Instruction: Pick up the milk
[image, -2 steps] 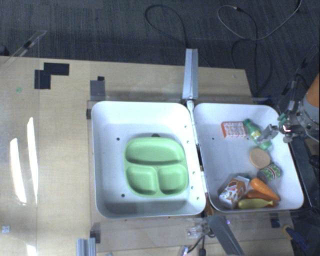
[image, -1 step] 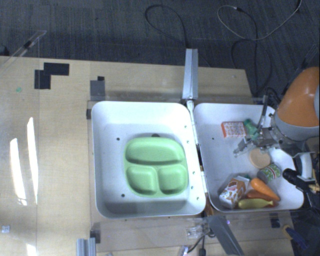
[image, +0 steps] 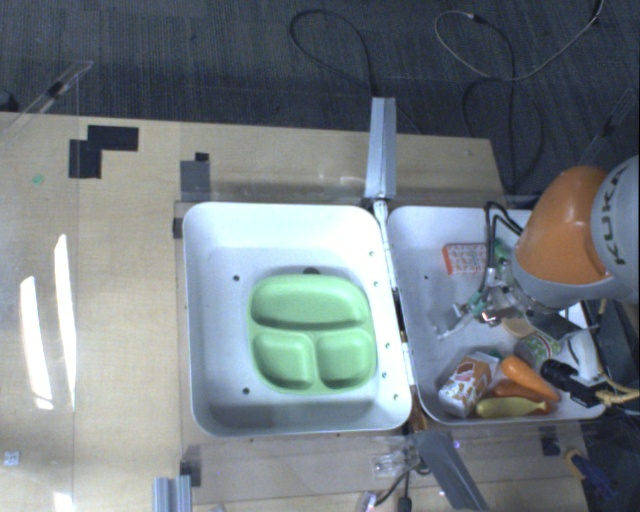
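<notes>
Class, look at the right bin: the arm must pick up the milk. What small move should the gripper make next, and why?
Probably shift the gripper toward the view's bottom edge, until it stands over the milk carton. It hangs over bare floor of the right bin, while the carton lies nearer the front wall, beside the carrot and banana.

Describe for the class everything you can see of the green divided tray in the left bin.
The pale green, smooth plastic-looking divided tray lies flat, open side up, near the middle of the shallow white left bin. It has rounded corners and three compartments: one long one along the far side and two smaller ones side by side on the near side. No items show in any compartment. It rests on the bin's floor, apart from every wall, and nothing else touches it.
</notes>
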